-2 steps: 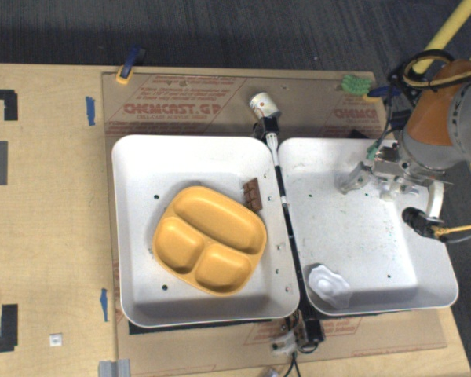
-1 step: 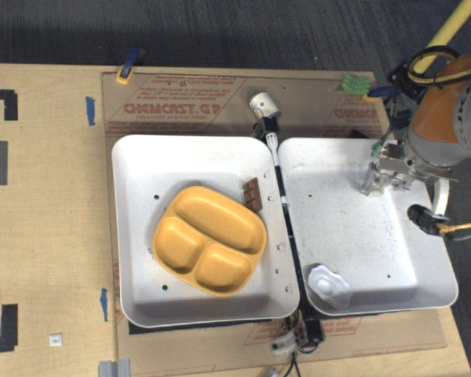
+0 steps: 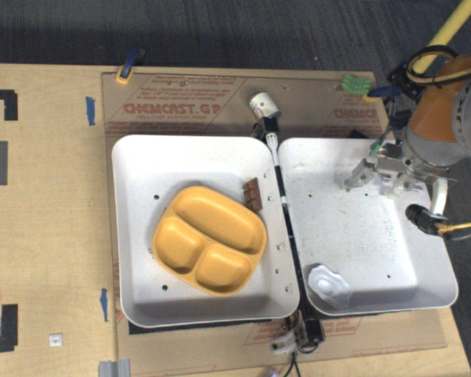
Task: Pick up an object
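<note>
A yellow divided plate (image 3: 210,238) lies in the middle of the left bin (image 3: 133,210). A small brown block (image 3: 252,194) rests beside the plate's upper right edge, near the wall between the bins. A small clear plastic piece (image 3: 328,283) sits in the near left corner of the right bin (image 3: 424,277). My gripper (image 3: 394,190) hangs over the far right part of the right bin, well away from all three objects. Its fingers (image 3: 353,181) are spread open with nothing between them.
A white-tipped black fixture (image 3: 264,110) stands behind the bins at the divider. A blue clamp (image 3: 128,67) and a green clamp (image 3: 355,85) hold the cardboard sheet at the back. Cables (image 3: 443,226) trail at the right bin's right rim.
</note>
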You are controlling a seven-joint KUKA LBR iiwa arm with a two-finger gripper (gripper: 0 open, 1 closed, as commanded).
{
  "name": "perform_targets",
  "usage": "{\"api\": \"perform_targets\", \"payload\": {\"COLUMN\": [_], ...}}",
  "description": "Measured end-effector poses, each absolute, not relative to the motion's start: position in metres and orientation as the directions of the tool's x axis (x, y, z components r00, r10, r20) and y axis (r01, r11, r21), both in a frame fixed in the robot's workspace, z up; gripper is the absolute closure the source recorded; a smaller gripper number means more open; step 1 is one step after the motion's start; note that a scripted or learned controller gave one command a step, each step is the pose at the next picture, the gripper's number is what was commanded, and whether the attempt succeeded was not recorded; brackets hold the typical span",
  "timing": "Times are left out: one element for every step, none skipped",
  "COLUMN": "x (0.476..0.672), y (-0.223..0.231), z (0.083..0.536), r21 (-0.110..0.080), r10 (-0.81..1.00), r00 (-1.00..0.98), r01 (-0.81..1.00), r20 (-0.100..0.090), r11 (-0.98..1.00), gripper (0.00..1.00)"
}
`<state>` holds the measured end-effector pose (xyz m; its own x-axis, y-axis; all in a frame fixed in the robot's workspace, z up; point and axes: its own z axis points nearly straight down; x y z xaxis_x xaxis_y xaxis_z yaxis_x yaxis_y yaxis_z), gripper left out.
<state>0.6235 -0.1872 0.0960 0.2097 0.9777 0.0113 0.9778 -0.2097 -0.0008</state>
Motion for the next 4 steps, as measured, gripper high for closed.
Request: {"api": "perform_targets", "payload": {"x": [0.559, 0.614, 0.619, 0.570], "y": [-0.144, -0.185, -0.143, -0.103], "z": [0.085, 0.085, 0.085, 0.085], "r21": [-0.001, 0.001, 0.000, 0.001], "r10": [0.989, 1.000, 1.000, 0.979], "r00": [0.148, -0.004, -0.027, -0.206], "r01": [0.989, 1.000, 1.000, 0.979], "r20": [0.001, 0.003, 0.001, 0.000], "r11": [-0.148, 0.004, 0.027, 0.206], "gripper": [0.00, 0.00, 0.00, 0.00]}}
